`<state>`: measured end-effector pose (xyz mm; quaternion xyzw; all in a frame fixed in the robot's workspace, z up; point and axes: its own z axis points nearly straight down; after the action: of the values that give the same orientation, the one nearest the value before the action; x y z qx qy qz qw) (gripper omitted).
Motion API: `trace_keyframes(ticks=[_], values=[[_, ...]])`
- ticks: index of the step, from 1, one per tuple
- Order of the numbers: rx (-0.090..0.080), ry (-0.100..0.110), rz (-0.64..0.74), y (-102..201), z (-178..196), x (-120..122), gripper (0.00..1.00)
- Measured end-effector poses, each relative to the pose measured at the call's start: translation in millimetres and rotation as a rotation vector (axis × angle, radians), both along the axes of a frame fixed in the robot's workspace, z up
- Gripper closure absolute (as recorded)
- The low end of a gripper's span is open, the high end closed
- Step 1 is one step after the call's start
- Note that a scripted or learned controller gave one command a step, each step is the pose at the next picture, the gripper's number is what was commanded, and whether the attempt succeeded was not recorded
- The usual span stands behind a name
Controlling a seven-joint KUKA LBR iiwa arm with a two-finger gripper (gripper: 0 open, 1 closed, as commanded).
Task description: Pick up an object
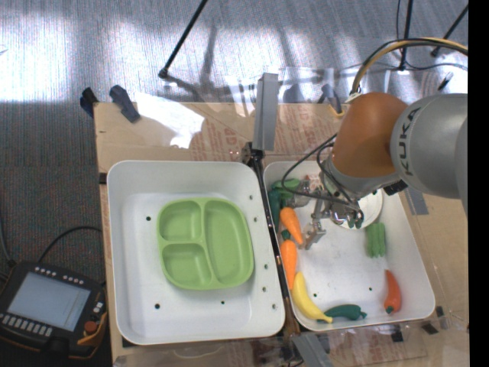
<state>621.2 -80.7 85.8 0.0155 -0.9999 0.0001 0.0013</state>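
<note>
Near edge: teach pendant [46, 304] on grey carpet, lower left. Plywood bench [221, 132] bears two white bins. Left bin [130, 182] holds a green divided plate [205, 243]. Right bin [409, 262]: banana [306, 298], two carrots [289, 239], dark green pepper [345, 311], orange pepper [392, 290], light green piece [375, 239]. Gripper [317, 228] hangs above the bin floor beside the carrots, fingers spread, gripping nothing. Farther: tripod legs, sunlit carpet.

The grey arm [432, 140] reaches in from the right, its orange band [367, 136] bent downward, the tool [315, 232] pointing down-left, its fingers slightly parted.
</note>
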Motion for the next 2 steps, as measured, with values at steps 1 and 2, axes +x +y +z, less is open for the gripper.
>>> trace_keyframes(ticks=[1,2], values=[[-0.003,-0.015,0.023,-90.0,76.1,25.3,0.00],[0.003,0.001,-0.066,-62.9,-0.7,16.0,0.00]])
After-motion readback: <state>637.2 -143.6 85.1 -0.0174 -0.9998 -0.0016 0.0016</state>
